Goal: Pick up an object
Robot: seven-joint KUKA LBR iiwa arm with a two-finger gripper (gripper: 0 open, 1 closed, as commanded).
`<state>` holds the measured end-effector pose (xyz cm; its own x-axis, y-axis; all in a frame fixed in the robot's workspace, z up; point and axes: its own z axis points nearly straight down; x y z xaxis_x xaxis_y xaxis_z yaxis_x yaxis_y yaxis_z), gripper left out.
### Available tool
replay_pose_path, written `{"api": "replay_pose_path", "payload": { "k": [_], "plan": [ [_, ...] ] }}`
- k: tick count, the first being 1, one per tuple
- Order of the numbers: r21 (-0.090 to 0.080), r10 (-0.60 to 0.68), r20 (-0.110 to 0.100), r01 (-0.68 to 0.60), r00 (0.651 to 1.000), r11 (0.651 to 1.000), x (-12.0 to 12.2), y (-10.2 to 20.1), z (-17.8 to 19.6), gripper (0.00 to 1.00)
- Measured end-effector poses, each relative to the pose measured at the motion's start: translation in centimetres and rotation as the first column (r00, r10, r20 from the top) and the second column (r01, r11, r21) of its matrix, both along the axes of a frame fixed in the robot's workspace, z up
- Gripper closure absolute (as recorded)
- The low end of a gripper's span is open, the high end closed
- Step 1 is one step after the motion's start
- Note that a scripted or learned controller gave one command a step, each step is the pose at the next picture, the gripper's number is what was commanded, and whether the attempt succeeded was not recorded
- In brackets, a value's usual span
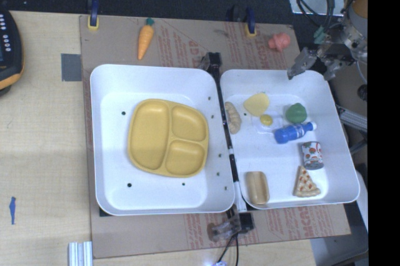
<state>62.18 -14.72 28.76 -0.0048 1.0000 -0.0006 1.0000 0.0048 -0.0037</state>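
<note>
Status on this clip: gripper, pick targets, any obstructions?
Gripper above right bin's far corner, holding nothing. Blue plastic bottle, green round toy, pizza slice toy lying in the bin, untouched. Nothing between gripper and items.

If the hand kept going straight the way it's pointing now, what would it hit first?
The hand sits at the right bin's top rim, pointing down-left. Going straight on, it would probably meet the pale yellow piece first, though its height above the bin is unclear from one slanted view.
</note>
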Motion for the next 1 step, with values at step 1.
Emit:
{"api": "replay_pose_path", "payload": {
  "k": [1],
  "plan": [
    [-0.002, -0.005, -0.007, 0.005, 1.0, 1.0, 0.99, -6.86, -8.64, 0.0]
  ]
}}
